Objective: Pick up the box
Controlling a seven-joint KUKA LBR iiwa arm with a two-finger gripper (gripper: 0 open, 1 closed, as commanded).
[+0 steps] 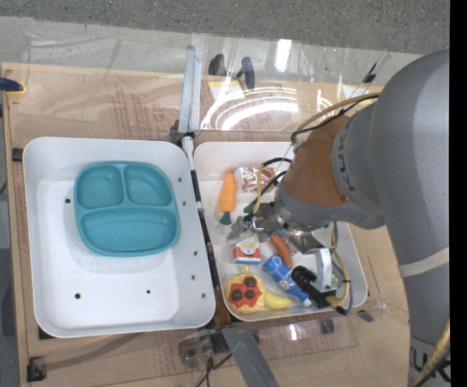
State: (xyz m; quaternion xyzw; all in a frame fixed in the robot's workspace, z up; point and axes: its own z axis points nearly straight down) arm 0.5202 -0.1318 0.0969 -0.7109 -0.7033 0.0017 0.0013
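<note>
A small red and white box (pixel 248 254) lies in the right bin (pixel 209 161), near its middle. A second carton, brown and white (pixel 256 177), lies toward the bin's far side, partly behind the arm. My gripper (pixel 243 226) hangs low over the right bin, just above the small red and white box and just right of the carrot's green tip. The grey wrist with its orange band (pixel 318 176) covers the bin's right half.
The right bin also holds an orange carrot (pixel 227 192), an orange sausage (pixel 281 249), a blue can (pixel 281 275), a toy pizza (pixel 245 292) and a banana (pixel 277 301). A teal divided plate (pixel 127 208) lies in the left bin (pixel 47 297).
</note>
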